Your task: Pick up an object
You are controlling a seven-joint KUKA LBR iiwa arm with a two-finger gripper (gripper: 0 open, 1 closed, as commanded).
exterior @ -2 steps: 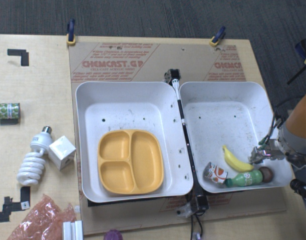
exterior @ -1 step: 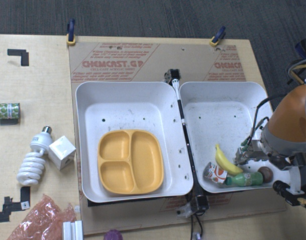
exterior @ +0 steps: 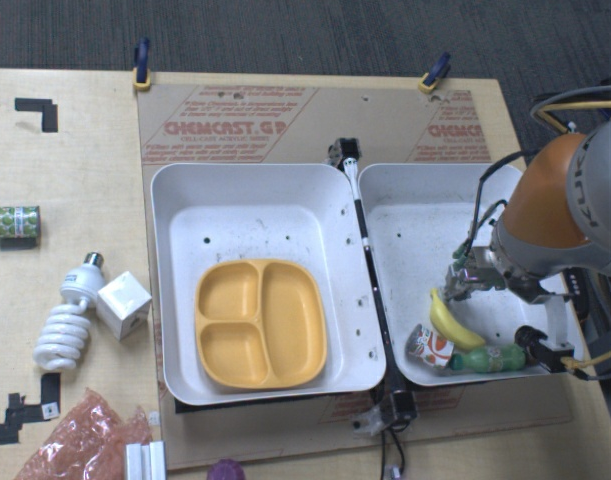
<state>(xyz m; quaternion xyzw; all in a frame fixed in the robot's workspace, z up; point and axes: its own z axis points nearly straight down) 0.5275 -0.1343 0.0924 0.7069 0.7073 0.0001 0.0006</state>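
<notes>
In the right bin (exterior: 405,208) lie a yellow banana (exterior: 450,323), a small red and white can (exterior: 430,347) and a green bottle (exterior: 490,358) lying on its side along the near wall. My gripper (exterior: 463,278) hangs low over the right part of that bin, just above the banana's upper end. Its fingers are small and partly hidden by the wrist. Nothing shows between them. The left bin (exterior: 185,208) holds a yellow divided plate (exterior: 261,323).
Outside the bins at the left lie a spiral light bulb (exterior: 67,318), a white cube (exterior: 123,303), a green can (exterior: 17,223) and a pink mesh bag (exterior: 80,438). The arm's orange band (exterior: 550,203) looms over the right bin's right side.
</notes>
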